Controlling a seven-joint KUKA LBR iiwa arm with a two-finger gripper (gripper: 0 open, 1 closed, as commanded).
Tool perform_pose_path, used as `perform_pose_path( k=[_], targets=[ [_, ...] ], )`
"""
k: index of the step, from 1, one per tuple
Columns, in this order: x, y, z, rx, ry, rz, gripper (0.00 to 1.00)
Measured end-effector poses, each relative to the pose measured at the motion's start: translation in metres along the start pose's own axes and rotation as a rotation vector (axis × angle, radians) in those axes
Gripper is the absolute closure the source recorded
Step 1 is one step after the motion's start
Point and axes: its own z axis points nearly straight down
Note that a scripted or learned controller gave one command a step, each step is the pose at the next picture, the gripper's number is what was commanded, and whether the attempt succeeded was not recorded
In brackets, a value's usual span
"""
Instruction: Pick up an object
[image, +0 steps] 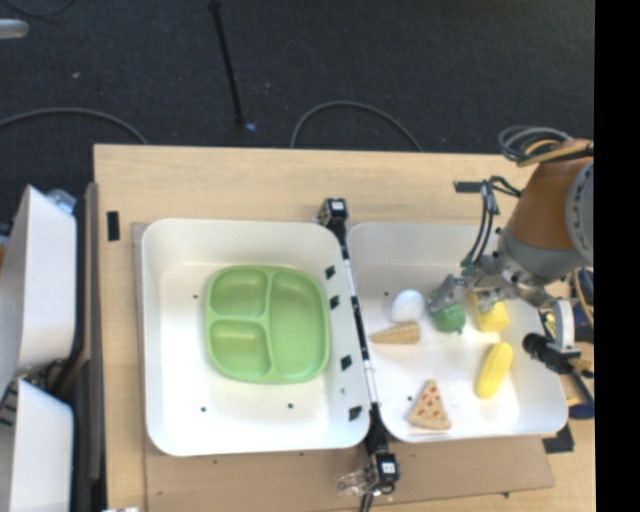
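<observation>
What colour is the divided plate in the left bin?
Light green, the divided plastic plate, seen clearly in the camera view.

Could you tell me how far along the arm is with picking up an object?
Done: the arm has reached into the right bin, its claw low among the toys. In hand: it sits right at the green object, though a grip isn't visible. Left: lifting anything; the corn, pizza slice and white ball lie untouched.
</observation>
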Motion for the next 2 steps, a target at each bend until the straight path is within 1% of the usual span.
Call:
perform_pose_path(
  k=[1, 2],
  targets=[
    [-0.002, 0.004, -0.018, -0.014, -0.004, 0.001, 1.0],
    [-0.003, -0.001, -0.063, -0.009, -0.002, 0.0, 1.0]
  ],
)
